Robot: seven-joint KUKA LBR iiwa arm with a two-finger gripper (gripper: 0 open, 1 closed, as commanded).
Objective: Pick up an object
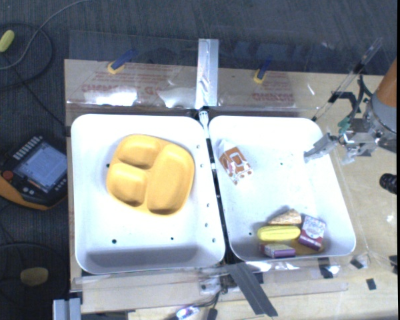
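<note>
In the right bin (280,179), a white packet with orange print (235,164) lies near the upper left. A cluster sits at the front right: a tan wedge (287,217), a yellow oblong piece (279,233), a small red and purple box (312,232) and a pinkish purple block (279,250). My gripper (330,155) hangs over the bin's right rim, well above the cluster and apart from every object. Its fingers (315,153) stand open with nothing between them.
The left bin (93,239) bears a large yellow sectioned dish (150,172). A metal strip (207,79) runs back from the seam between the bins. A handheld control pendant (33,172) lies on the floor at the left, with cables around it.
</note>
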